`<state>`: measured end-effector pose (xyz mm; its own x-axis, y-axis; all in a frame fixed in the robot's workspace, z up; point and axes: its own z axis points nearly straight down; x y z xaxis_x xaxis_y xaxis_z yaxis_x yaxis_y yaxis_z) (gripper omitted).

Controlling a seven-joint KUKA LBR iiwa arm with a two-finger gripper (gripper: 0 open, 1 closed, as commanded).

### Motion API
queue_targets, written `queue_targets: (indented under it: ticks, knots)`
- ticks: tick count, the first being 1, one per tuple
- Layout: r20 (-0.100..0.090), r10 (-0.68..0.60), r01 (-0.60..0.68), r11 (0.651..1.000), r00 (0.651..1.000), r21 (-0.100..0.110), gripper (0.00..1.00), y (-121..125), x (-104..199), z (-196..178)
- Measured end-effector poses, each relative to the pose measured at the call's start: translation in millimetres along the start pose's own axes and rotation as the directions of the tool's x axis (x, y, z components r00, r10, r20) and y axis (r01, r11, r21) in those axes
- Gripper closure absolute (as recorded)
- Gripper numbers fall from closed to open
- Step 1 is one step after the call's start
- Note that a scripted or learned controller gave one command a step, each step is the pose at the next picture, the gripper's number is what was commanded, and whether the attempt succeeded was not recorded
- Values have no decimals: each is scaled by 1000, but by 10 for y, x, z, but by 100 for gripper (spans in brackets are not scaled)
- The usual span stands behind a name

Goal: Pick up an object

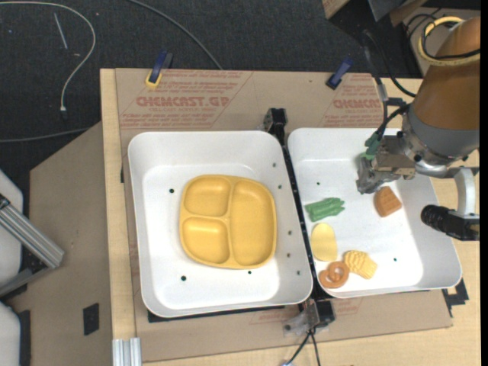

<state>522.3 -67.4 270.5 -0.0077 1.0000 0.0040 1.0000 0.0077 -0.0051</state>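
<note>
The step in hand is the approach: the hand hangs low over the right bin; whether its jaws are spread I cannot tell. The nearest object, a brown toy block, lies just beside it at four o'clock, ungripped. Next comes centring over it, then descending.

A robotics lab or test cell. Two white bins sit on a cardboard-covered bench held by blue clamps, an industrial arm reaches in, loose cables trail over dark carpet, and an aluminium frame stands alongside.
</note>
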Motion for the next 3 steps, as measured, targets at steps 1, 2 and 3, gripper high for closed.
queue_targets:
  ticks: [1, 2, 3]
  knots:
    - [0, 0, 0, 1000, 1000, 3, 100, 37, 588, 198]
    - [2, 2, -2, 1000, 1000, 2, 100, 4, 1042, 336]
    - [2, 1, -1, 1000, 1000, 2, 100, 71, 1587, 487]
